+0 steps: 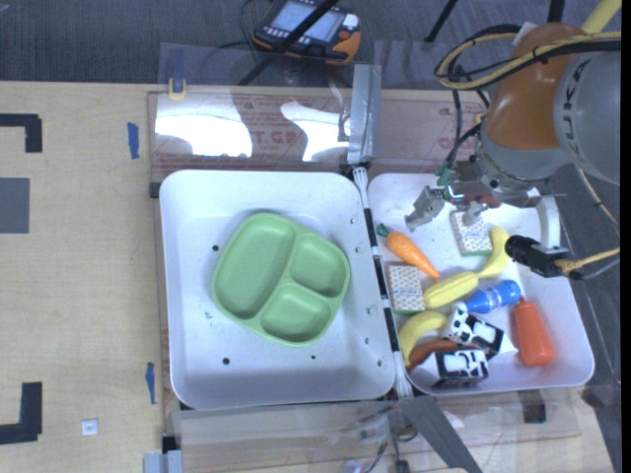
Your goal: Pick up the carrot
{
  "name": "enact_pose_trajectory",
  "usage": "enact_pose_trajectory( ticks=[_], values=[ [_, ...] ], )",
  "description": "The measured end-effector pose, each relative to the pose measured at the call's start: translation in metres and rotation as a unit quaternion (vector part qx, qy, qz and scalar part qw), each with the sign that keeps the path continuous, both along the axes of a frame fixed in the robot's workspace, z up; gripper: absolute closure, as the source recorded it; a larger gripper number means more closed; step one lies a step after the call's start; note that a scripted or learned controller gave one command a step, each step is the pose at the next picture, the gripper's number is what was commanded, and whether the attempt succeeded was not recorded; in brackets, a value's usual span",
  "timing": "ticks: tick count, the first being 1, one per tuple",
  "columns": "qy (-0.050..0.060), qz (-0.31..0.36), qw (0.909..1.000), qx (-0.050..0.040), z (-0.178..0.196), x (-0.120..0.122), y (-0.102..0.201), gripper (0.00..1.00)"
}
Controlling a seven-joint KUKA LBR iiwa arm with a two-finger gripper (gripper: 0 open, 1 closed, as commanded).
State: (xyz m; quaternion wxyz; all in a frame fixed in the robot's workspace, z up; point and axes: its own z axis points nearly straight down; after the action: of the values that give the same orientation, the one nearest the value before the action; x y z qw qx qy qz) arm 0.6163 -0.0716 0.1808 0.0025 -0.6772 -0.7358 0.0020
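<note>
You see the pincer (pixel 431 208) above the right bin (pixel 577 348), fingers spread, pinching nothing. The carrot (pixel 410 251) lies just beside it.

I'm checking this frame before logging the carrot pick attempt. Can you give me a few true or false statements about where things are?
1. The carrot lies in the right bin. True.
2. The green divided plate sits in the right bin. False: it is in the left bin.
3. The gripper has the carrot between its fingers. False: the carrot lies on the bin floor, below and left of the gripper in the camera view, apart from it.
4. A blue bottle lies among the toys in the right bin. True.
5. The carrot rests on the green divided plate. False: it lies near the right bin's left wall, beside a waffle-patterned square.
</note>
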Motion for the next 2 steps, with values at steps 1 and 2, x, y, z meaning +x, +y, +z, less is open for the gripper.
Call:
enact_pose_trajectory(
  ticks=[1,2],
  values=[
    [0.0,0.071,0.9975,0.0008,-0.028,-0.016,-0.052,0.0],
    [0.0,0.124,0.9922,0.0012,-0.042,-0.047,-0.026,0.0]
  ],
)
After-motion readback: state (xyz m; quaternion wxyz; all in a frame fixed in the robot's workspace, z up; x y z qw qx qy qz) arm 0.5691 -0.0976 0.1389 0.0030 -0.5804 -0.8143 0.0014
